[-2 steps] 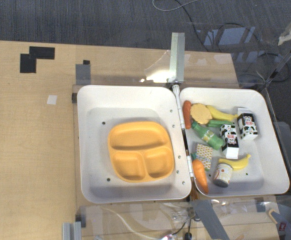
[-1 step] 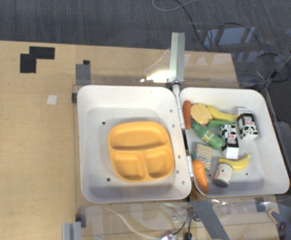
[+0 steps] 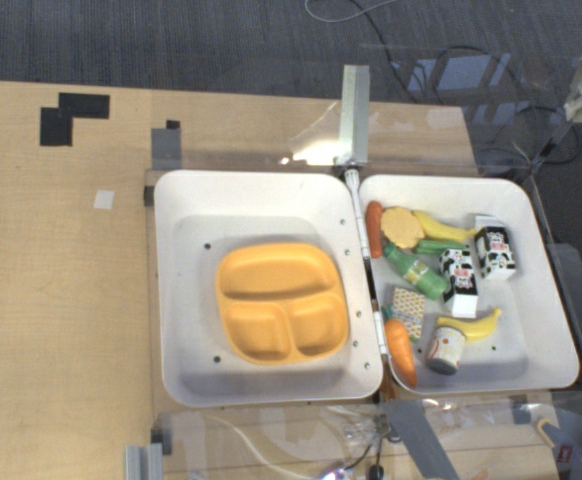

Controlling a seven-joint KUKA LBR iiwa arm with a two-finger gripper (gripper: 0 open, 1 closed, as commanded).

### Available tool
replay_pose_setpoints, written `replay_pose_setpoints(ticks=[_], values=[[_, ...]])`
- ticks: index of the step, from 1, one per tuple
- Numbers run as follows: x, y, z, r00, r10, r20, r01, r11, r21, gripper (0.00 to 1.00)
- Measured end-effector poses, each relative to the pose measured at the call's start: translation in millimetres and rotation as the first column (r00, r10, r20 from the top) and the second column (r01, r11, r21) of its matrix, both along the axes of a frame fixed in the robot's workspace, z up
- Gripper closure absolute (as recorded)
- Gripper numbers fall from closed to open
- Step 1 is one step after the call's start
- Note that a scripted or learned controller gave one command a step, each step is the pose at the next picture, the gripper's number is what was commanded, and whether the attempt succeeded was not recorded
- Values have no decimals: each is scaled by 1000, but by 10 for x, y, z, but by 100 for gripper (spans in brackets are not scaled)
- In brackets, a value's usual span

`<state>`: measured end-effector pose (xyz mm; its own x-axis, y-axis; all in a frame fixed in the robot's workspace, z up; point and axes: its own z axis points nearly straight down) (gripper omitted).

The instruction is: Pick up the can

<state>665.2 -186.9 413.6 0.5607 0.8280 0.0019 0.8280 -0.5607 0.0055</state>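
Can (image 3: pixel 445 349): one, on its side, front of right bin (image 3: pixel 531 363)
Neighbours: carrot (image 3: pixel 400 352) left, banana (image 3: pixel 483 323) touching behind
Left bin (image 3: pixel 176 268): one orange tray (image 3: pixel 281 302)

A yellow-orange plastic divided tray (image 3: pixel 276 303) sits in a white bin (image 3: pixel 186 368); black-and-white cow-patterned cartons (image 3: pixel 494 250), a green bottle (image 3: pixel 416 272), an orange carrot (image 3: pixel 401 352), yellow bananas (image 3: pixel 441 230).
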Motion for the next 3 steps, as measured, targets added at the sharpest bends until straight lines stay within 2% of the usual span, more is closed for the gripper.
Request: replay_pose_setpoints(ticks=[1, 2, 3], values=[[42, -41, 235, 964, -265, 0, 265, 964, 2, 100], [-41, -86, 225, 832, -554, -2, 554, 832, 3, 100], [-69, -168, 235, 720, -694, -2, 694, 720, 7, 100]])
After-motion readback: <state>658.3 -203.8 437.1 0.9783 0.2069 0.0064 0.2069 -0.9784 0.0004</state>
